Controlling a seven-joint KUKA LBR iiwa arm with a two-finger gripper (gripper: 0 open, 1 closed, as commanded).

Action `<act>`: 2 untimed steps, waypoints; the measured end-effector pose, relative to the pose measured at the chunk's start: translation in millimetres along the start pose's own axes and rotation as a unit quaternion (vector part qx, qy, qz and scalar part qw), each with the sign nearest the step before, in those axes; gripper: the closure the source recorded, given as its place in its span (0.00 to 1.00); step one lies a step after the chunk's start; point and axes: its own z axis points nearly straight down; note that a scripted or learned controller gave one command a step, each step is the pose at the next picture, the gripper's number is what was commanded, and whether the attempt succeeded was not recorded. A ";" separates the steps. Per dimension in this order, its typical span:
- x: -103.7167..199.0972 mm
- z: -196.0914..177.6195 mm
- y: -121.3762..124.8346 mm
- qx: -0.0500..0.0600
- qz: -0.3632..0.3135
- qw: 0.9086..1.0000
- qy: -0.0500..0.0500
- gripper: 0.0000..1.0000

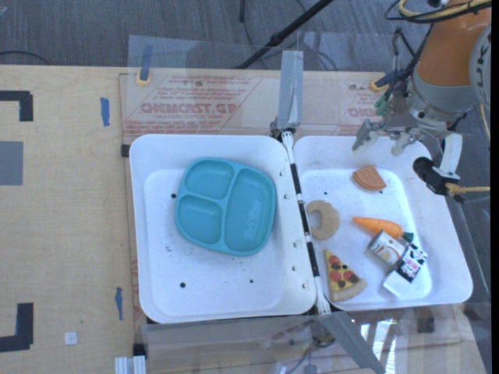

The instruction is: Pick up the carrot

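The gripper (387, 139) is seen at the upper right of the frame, above the far edge of the right bin (456, 244), its fingers spread apart with nothing between them. The carrot (377, 226) is found lying in the right bin, right of centre, well apart from the gripper. A can (386, 248) lies just below it and a bitten cookie (323, 218) to its left. A teal divided plate (226, 206) is noted in the left bin (152, 232).
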 end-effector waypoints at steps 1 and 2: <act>-79.1 117.9 -41.8 -0.001 -0.009 1.000 0.000 0.00; -61.4 125.9 -90.6 -0.009 -0.048 0.999 -0.002 0.00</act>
